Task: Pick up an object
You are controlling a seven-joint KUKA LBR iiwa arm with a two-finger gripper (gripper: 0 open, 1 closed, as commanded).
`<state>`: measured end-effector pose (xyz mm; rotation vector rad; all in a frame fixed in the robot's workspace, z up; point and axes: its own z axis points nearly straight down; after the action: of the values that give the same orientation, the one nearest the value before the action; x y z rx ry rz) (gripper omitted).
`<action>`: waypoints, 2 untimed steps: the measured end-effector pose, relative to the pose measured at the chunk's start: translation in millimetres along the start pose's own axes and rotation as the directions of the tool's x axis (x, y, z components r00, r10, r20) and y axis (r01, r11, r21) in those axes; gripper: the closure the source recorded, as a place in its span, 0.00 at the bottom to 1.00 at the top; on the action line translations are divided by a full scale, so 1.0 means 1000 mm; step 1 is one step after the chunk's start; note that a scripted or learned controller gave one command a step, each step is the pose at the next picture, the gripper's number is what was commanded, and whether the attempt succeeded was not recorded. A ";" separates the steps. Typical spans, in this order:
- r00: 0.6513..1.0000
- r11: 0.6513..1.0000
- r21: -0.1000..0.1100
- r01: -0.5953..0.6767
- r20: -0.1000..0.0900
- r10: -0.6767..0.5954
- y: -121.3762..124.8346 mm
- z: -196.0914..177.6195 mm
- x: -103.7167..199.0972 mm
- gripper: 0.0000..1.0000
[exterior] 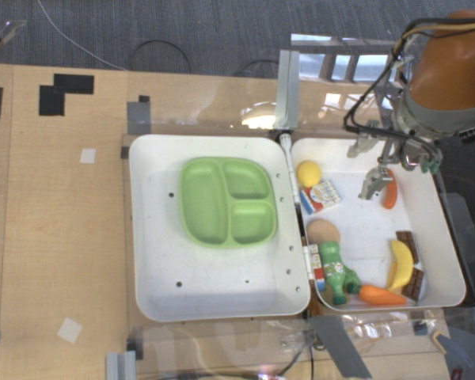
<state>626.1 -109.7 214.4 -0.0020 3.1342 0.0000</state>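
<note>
Objects lie in the right bin (451,248) below the gripper (372,187), whose finger state I cannot tell.

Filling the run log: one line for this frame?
phase: approach | pincer: over right bin, beside small orange item, nothing seen held | banana, carrot, lemon: resting | left bin: green tray

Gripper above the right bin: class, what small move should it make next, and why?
Probably a short drop straight down. The gripper hangs in the right bin by a small orange piece, apparently above the floor, and nothing shows between its jaws. The banana, carrot and lemon lie farther off, so the orange piece seems the nearest target.
</note>
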 end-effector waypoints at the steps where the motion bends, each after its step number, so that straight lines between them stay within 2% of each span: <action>1: 0.981 0.981 -0.001 0.196 -0.004 -0.196 -0.072 0.083 0.026 0.00; 2: 0.982 0.982 0.003 0.188 0.005 -0.188 -0.089 0.126 -0.015 0.00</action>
<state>642.5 -199.1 88.1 -0.2978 3.1143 -0.0054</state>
